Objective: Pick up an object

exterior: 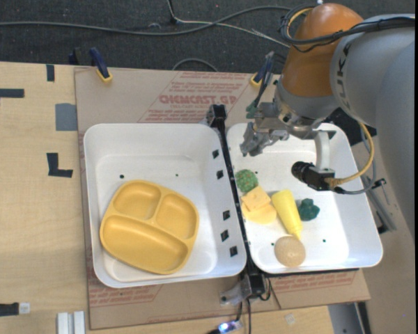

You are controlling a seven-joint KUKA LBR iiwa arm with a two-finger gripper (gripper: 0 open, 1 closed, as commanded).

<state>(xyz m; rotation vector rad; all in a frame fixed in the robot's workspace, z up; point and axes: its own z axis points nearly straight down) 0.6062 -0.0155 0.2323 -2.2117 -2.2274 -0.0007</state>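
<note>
While gripper (254, 145) hovers, jaw state unclear, you see nothing lifted; green piece (246, 180) just below awaits pick.

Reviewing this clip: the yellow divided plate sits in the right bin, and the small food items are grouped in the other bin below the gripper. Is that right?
Not quite. The camera view shows the yellow divided plate in the left bin, not the right. The small food items are grouped in the right bin, below the gripper, as you said.
</note>
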